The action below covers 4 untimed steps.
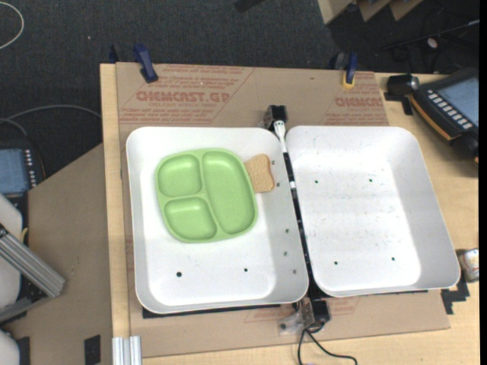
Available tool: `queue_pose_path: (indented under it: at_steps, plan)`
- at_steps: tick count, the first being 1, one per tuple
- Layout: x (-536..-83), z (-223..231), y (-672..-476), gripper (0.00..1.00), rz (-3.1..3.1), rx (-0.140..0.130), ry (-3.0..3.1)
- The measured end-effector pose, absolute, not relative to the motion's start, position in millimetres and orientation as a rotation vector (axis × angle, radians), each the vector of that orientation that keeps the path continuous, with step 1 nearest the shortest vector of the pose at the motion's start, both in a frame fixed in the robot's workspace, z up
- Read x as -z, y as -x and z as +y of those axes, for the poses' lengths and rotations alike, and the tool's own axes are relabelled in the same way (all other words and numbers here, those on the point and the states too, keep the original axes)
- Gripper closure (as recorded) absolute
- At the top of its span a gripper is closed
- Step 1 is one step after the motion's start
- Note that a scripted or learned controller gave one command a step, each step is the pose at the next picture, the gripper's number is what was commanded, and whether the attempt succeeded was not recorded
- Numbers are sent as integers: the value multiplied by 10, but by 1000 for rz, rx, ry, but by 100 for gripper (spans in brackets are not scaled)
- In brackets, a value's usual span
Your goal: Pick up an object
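On the desk [114, 204], the left bin [221, 284] held a green divided plate [205, 195] (three compartments) with a tan cracker-like piece [261, 173] touching its right rim, the right bin [365, 204] sat beside it, and the gripper's state could not be told.

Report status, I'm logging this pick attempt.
Green divided plate in left bin. Tan cracker-like piece touching plate's right edge. Nothing on top of either.

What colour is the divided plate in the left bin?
Light green. The plate has three sections; it shows in the camera view.
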<state>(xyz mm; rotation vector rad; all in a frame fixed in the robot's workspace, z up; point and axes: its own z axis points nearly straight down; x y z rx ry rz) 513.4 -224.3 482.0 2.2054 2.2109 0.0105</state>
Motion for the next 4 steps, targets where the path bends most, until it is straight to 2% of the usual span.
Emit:
queue_pose_path:
  at_steps: [1,2,3,4]
  plan:
    - [-3893,-1922,-4775,100,2229,6,-2228]
    - [-4514,-2259,-4938,100,2212,-4,-2215]
    - [-3737,-1916,-4784,100,2229,5,-2225]
    - [-4474,-2258,-5011,100,2212,-4,-2214]
